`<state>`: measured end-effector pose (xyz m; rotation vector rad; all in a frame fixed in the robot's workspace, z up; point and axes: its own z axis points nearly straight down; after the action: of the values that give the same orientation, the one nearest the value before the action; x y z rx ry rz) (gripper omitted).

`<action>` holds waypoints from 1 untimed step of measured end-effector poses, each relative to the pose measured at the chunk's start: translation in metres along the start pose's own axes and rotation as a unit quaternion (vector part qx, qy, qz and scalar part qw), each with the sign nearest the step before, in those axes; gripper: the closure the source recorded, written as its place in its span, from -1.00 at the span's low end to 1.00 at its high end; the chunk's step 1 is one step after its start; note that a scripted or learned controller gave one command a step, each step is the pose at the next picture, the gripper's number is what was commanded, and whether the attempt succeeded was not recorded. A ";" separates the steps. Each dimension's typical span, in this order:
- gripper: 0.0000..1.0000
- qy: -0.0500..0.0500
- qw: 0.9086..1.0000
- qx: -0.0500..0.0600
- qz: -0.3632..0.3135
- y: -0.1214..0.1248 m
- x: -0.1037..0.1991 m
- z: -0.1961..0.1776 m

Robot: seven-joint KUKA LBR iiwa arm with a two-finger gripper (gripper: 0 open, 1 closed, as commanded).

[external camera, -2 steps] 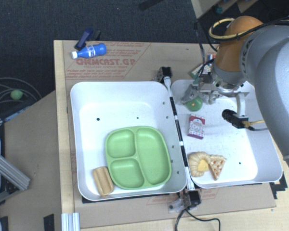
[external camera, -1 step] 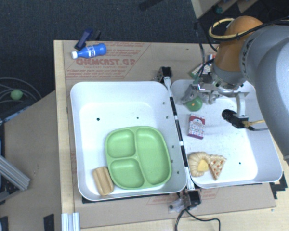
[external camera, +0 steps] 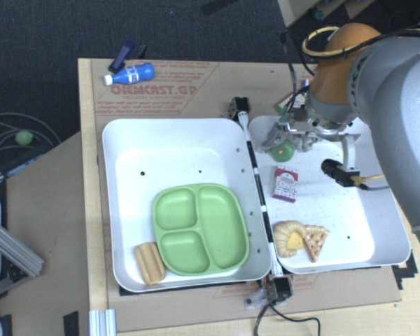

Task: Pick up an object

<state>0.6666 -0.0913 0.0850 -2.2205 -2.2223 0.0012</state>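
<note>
Spanning the view, the desk [external camera: 217, 93] is a flat tan board with faded red print along its far part. It carries two shallow white plastic bins set side by side with rounded corners. The grey arm [external camera: 399, 82], smooth and bulky with an orange band, reaches in from the right over the far end of the right bin [external camera: 378, 229].

The left bin [external camera: 126, 145] holds a pale green divided plate [external camera: 199, 226], a rounded rectangle with three compartments, lying flat toward the near side. Just beside the plate's near-left corner lies a tan ridged bread block [external camera: 149, 262], with its long axis running near to far.

In the right bin's near part, a yellow shell-shaped pastry [external camera: 289, 236] touches a triangular pizza slice [external camera: 315, 242] on its right. Midway up the bin lies a red packet [external camera: 285, 185], flat and rectangular. Its long axis runs near to far and it leans slightly to the right at the far end.

On the bare desk beyond the left bin lies a blue tube [external camera: 129, 74], with its white cap pointing left.

The hand [external camera: 294, 133] hangs over the right bin's far-left corner; I cannot tell whether it is open or closed, or whether it holds anything. A small green ball [external camera: 285, 151], round and with no long axis, sits right at the hand's lower edge, between it and the red packet.
</note>
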 end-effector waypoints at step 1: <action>-1.00 0.000 1.000 0.000 0.000 0.000 0.000 0.000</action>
<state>0.6665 -0.0916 0.0850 -2.2201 -2.2224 0.0015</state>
